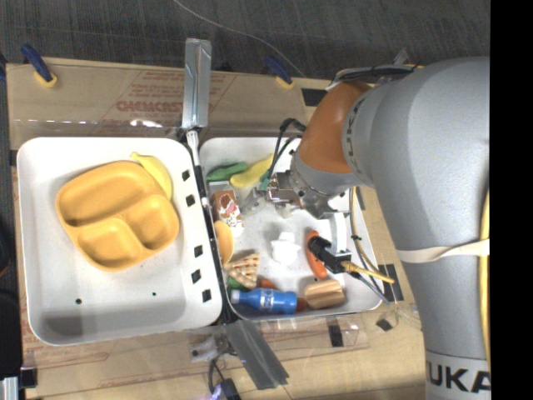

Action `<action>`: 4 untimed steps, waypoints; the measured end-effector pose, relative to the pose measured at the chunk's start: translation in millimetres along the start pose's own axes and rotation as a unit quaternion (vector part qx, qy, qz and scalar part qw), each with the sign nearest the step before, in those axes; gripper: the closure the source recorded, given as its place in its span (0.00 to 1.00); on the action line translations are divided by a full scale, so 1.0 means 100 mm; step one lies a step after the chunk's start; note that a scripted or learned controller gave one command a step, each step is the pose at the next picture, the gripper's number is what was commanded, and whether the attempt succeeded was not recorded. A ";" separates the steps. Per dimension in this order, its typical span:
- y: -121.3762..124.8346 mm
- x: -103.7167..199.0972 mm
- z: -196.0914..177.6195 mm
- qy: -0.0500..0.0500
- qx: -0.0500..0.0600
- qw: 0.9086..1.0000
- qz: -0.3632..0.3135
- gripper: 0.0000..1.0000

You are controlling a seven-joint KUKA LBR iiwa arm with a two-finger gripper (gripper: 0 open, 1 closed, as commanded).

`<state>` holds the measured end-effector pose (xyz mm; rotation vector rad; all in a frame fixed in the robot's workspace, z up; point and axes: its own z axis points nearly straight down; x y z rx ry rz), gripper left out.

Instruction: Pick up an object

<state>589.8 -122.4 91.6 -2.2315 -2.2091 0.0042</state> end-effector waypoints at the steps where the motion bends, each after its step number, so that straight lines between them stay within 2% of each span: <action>1: 0.31 0.20 -0.15 -0.007 -0.004 0.996 -0.094 0.00; 2: 0.61 0.14 -0.01 -0.002 -0.001 1.000 0.021 0.00; 3: 0.61 0.15 -0.10 -0.001 0.001 1.000 0.019 1.00; 4: 0.67 0.57 -1.02 0.001 -0.002 0.965 0.262 1.00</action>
